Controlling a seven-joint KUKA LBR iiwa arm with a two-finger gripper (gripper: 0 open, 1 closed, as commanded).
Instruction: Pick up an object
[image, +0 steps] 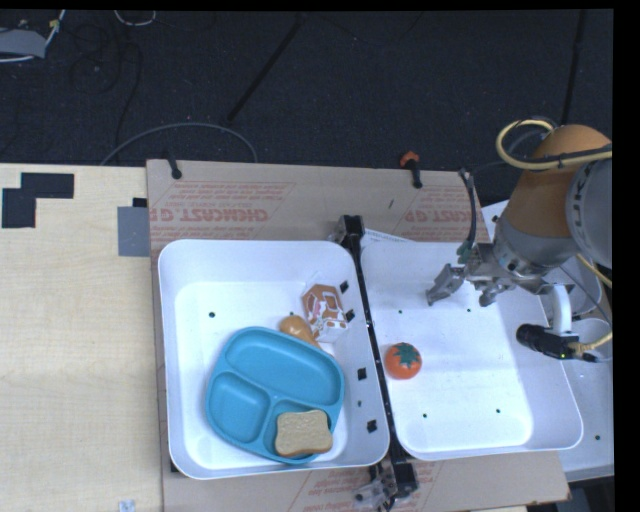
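Hovering with fingers spread, the tool (466, 289) sits apart from the tomato (403, 361).

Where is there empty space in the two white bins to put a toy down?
Right white bin: bare floor below and left of the small red tomato. Left white bin: a bare strip above the blue divided plastic plate; crowded around the plate and wrapped snack.

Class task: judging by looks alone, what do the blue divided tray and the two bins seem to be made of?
Blue tray: probably moulded plastic, matte; uniform colour, rounded compartment edges. Left bin and right bin: likely thin white plastic, smooth with slight sheen and rounded corners, though the material can't be confirmed.
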